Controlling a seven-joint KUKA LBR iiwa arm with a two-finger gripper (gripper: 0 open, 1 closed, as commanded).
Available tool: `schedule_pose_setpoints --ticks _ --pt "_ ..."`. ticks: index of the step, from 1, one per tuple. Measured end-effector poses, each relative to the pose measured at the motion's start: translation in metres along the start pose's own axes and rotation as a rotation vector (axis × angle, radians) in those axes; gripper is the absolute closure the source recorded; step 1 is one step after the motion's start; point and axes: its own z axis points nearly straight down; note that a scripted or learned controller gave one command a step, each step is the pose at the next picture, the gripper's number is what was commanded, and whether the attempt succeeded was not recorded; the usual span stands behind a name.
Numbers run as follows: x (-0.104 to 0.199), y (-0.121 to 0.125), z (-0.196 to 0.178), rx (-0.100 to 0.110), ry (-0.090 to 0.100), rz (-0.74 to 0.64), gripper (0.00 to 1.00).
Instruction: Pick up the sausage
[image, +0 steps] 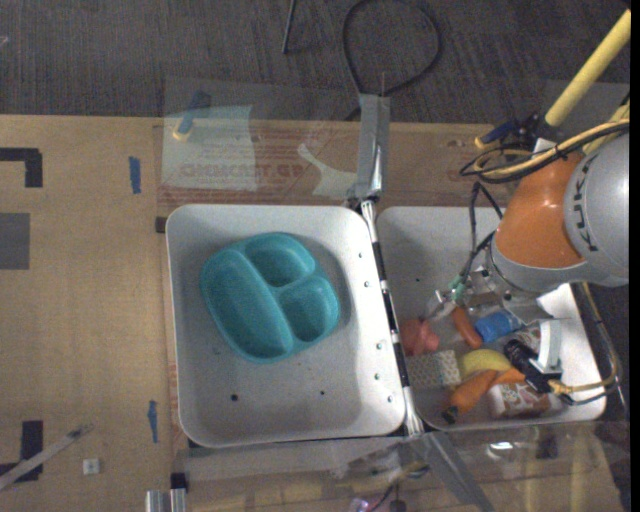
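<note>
The grey robot arm with its orange band (545, 225) rises closest to the lens, entering from three o'clock and leaning over the right shallow white bin (420, 240); its two-finger gripper (455, 297) hangs low near that bin's centre, and whether it is open or closed cannot be told; the left shallow white bin (200, 400) sits at nine o'clock from the right one, the two side by side; a teal plastic plate with three compartments (270, 295) lies in the left bin, toward its eleven o'clock; the right bin's clutter gathers around its six o'clock; a white labelled packet (518, 402) lies at its five o'clock; an orange carrot-shaped toy (470, 390) is just beside that packet, at nine o'clock from it; a speckled beige square pad (433, 370) lies against the bin's left wall; a yellow banana-shaped toy (485, 360) lies just above the carrot; the pinkish-red stubby sausage (420, 336) lies on the bin floor at eight o'clock from the gripper, near it but apart; a small blue block (495, 327) and a short orange piece (465, 325) lie side by side at five o'clock from the gripper
</note>
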Motion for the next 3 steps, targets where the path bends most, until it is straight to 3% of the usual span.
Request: schedule_pose_setpoints --ticks 1,2,3 --pt "0.004 0.012 0.001 0.003 0.0 0.132 0.0" --pt "0.002 0.013 -0.011 -0.003 -0.001 0.136 1.0" --pt "-0.015 0.046 -0.101 0.008 0.001 0.034 1.0"
